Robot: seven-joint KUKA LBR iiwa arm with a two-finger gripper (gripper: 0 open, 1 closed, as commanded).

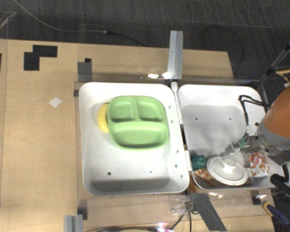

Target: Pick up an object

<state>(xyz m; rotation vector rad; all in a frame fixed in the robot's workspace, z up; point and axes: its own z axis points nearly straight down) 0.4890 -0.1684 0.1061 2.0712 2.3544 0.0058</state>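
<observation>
2 white bins sit side by side on the counter (34, 144). Left bin (94, 173) holds a green tray (137, 121) with 3 compartments, lying over a yellow item (102, 119) that pokes out at its left edge. Right bin (210, 108) has a white lid (227, 169) near its front wall, a dark green item (198, 160) just left of it and a printed packet (259, 163) to its right. The arm (282, 115) reaches over that bin's right side, with the pincer (243, 142) just above the lid; whether it is wide or narrow cannot be told
</observation>
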